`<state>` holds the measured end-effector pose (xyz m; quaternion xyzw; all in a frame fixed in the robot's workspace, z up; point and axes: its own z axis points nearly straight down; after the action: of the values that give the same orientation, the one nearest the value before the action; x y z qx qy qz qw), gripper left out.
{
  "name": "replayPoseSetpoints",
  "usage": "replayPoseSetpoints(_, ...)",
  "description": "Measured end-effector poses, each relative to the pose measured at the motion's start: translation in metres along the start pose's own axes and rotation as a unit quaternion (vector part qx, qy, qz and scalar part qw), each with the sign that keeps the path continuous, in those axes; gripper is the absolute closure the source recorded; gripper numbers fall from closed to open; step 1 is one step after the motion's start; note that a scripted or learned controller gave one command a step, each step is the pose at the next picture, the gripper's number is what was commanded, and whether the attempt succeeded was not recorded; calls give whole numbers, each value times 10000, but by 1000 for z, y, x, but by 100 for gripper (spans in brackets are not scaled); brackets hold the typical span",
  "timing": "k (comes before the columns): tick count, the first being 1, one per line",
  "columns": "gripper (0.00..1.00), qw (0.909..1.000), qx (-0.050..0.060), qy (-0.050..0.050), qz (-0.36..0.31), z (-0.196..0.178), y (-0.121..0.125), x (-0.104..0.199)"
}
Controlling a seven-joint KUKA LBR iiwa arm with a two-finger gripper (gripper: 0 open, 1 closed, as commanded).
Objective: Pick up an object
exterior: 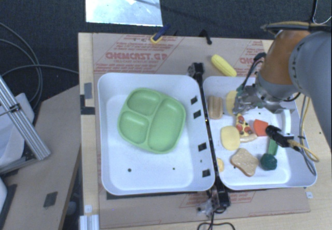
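Grey gripper (241, 102) hangs low over a red-and-yellow pizza slice (241, 125) in the right bin (301, 169); its grip I cannot tell

Red "CHEMCAST GP" print on cardboard sheet (136, 51) under bins

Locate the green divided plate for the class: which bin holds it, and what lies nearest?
The green divided plate lies in the left bin, roughly at its centre, alone there. The toy food sits across the divider in the right bin.
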<state>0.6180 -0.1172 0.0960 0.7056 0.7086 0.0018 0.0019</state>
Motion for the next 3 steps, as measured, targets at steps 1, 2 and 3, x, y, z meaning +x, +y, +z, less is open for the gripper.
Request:
replayPoseSetpoints(1,100,10000,-15,0,-7,-11,1,0)
replayPoseSetpoints(2,100,10000,14,0,-12,2,1,37)
replayPoseSetpoints(3,100,10000,-28,-20,27,-94,-5,-5)
